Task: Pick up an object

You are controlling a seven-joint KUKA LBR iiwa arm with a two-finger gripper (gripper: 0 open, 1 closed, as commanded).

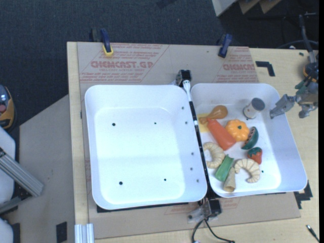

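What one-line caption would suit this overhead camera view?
Grey two-finger gripper poised at the right white bin's edge, above a heap of plastic toy food; the left white bin sits alongside.

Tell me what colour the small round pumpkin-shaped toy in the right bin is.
Orange; the small round pumpkin-shaped toy shows best in the camera view.

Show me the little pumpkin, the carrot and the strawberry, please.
pumpkin [238, 129]: camera view, its orange top.
carrot [220, 134]: camera view, middle of its body.
strawberry [256, 155]: camera view, its red flesh.

white bins [96, 135] | orange pumpkin [238, 129] | green cucumber [223, 168]
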